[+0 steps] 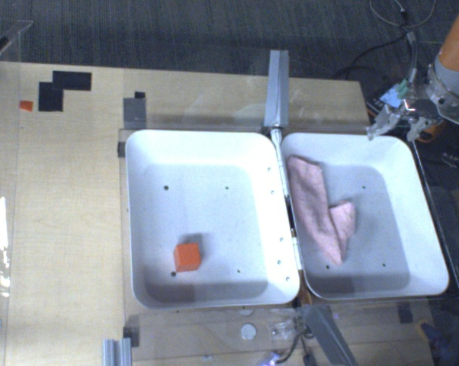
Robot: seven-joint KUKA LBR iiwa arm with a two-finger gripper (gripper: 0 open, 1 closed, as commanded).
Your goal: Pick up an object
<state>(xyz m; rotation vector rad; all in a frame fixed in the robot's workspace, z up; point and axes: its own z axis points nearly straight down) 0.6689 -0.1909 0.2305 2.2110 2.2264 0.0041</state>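
block [187, 257] in left bin [138, 204], cloth [321, 208] in right bin [420, 204]

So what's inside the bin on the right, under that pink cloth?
The right bin holds a crumpled pink cloth lying along its left side, with bare white floor beside it. Whatever may lie beneath the cloth is covered, so that cannot be told.

A robotics lab is indicated: two white bins [138, 204] are fixed to a pale wooden bench [54, 227], with loose cables [397, 14] trailed over grey carpet [176, 14].
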